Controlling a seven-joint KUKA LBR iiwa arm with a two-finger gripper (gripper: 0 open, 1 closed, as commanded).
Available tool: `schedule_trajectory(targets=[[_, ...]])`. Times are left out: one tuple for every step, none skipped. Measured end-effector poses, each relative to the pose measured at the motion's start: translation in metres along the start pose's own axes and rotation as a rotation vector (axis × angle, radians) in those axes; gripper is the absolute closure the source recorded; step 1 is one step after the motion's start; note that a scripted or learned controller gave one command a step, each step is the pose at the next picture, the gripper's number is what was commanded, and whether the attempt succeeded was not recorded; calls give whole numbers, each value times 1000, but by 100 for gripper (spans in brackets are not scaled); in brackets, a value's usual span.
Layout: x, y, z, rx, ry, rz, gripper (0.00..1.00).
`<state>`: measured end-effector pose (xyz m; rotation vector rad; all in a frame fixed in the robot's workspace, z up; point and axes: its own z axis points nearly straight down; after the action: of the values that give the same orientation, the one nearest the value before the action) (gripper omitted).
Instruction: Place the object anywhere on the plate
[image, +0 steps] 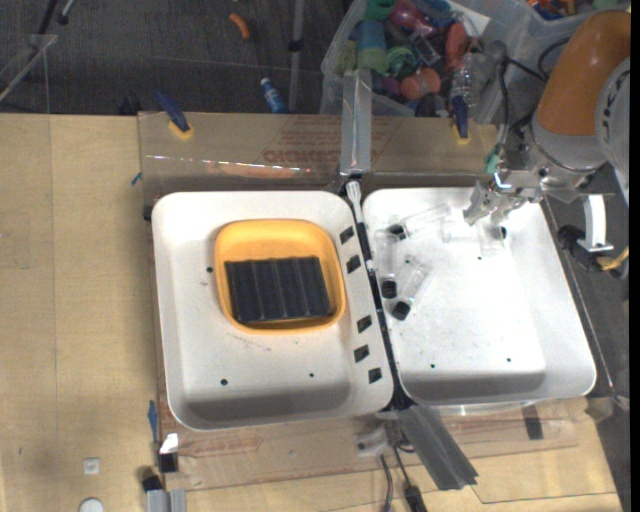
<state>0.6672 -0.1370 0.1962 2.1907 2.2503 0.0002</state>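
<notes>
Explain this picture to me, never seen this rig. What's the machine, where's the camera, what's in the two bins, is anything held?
One camera looks down at a slant on a wooden bench bearing two shallow white bins side by side. The machine is a single robot arm, grey with an orange band, reaching in from the right. Its gripper hangs over the far right part of the right bin.

In the left bin lies the plate: a yellow-orange dish with a dark ribbed slab on it.

The right bin contains what seem to be clear, see-through pieces with small black parts, near its left side. They are hard to make out against the white, so I cannot say how many objects there are.

Nothing visible is held between the fingers; the image is too blurry there to tell whether they are open or shut.
</notes>
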Motion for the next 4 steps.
schedule_trajectory(targets=[[20,1,-52,-1,0,-27,100],[13,1,-77,-2,-2,-151,100],[4,1,-114,-5,-3,-441,100],[-21,0,-137,-5,-3,-519,100]])
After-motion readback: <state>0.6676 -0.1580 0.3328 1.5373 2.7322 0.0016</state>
